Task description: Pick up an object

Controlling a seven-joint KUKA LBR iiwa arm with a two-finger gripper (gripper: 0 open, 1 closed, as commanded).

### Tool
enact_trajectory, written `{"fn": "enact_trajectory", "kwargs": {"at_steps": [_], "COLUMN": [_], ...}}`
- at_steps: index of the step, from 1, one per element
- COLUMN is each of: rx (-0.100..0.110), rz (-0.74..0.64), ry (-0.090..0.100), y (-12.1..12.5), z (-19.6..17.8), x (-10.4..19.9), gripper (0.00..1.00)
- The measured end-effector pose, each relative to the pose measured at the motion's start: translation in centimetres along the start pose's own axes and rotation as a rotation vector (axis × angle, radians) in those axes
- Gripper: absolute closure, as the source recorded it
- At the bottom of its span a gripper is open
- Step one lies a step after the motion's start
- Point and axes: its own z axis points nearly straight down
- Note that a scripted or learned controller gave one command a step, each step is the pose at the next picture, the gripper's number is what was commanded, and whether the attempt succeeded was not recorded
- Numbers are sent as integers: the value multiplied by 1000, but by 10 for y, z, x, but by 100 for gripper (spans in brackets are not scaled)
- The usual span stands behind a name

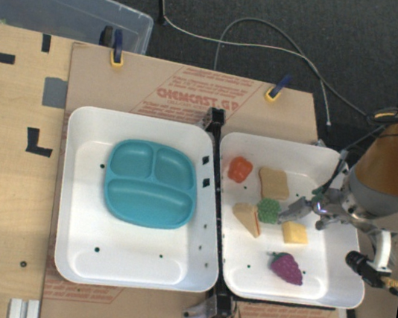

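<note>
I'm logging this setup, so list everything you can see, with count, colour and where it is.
bins: two, white, side by side on the bench
divided plate: one, teal, left bin
toy tomato: one, orange-red, right bin, far left part
bread slice: one, tan, beside the tomato
broccoli: one, green, right bin, middle
sandwich wedge: one, tan, left of the broccoli
cheese cube: one, yellow, right of the broccoli
grapes: one bunch, purple, near side
clamps: two, yellow and blue, far cardboard edge
arm: one, grey with orange band, right
gripper: one, grey, over the right bin by the broccoli

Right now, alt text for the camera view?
Gripper hovers low in the right bin among toy foods, between broccoli and cheese. Grapes lie nearer. The left bin holds a teal tray.
</note>
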Motion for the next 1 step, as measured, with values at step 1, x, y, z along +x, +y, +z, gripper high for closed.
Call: {"fn": "enact_trajectory", "kwargs": {"at_steps": [1], "rx": [-6], "rz": [-2], "ry": [-3], "y": [1], "z": [52], "x": [0], "gripper": [0]}}
